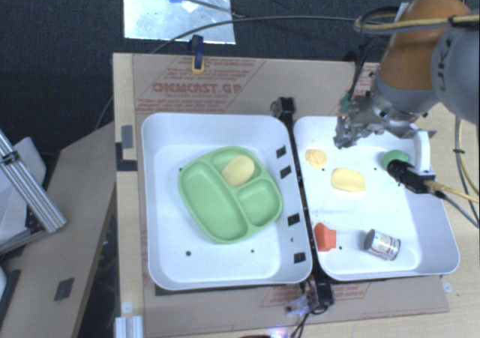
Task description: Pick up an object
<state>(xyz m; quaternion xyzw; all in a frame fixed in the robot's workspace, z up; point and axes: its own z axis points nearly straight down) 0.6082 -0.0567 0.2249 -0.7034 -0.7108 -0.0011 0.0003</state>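
Two white bins (161, 254) on bench; gripper (346, 136) positioned above right bin's small yellow piece (316, 157); claw state cannot be told.

grey rounded arm (457, 67) with a broad orange band (420, 40) above the wrist; dark metal gripper (349, 133) at its tip, small and blocky; yellow and black cables (405, 23) looped over the band; a white bracket beside the wrist.

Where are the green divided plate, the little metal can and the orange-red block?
Green divided plastic plate (217, 205): camera view, its long compartment.
Small silver metal can (382, 244): camera view, its side.
Small orange-red block (325, 237): camera view, its top.
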